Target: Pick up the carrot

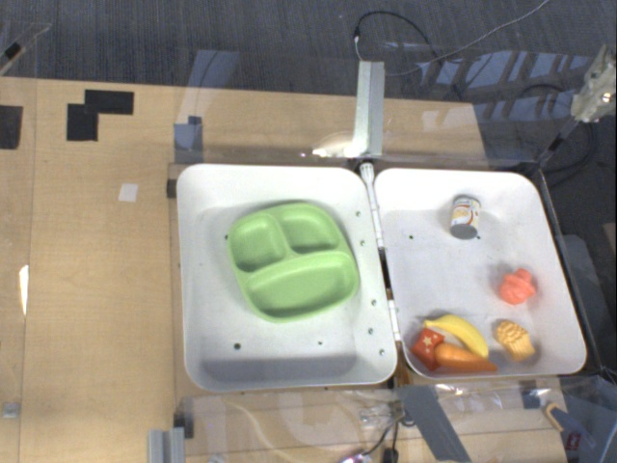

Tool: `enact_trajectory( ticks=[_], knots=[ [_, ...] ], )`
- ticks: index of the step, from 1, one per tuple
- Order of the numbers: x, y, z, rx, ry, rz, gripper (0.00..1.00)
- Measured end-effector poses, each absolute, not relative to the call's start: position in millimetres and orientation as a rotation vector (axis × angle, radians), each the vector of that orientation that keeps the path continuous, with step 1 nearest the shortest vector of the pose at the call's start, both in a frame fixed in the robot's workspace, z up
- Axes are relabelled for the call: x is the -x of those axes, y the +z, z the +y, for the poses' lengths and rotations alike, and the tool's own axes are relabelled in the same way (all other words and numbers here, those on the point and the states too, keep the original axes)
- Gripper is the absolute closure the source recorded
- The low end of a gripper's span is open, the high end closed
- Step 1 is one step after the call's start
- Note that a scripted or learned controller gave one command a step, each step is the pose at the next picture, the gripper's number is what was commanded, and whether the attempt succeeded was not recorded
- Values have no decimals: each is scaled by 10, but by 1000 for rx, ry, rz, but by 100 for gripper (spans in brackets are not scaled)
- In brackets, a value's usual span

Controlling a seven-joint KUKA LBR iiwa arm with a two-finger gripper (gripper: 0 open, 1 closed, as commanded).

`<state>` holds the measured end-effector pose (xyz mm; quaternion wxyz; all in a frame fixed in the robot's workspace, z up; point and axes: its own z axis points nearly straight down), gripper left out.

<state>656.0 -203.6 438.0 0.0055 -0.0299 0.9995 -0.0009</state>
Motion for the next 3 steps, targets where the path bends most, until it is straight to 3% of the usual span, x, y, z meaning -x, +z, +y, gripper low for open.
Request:
enact_trajectory(
  ticks=[1,2,3],
  knots=[
    [-6701,4392,-2036,679,-6,3054,100],
    [-6700,4378,-1377,1371,-4,2815,100],
    [-6700,4384,-1873,1365,-8,2817,100]
  ],
)
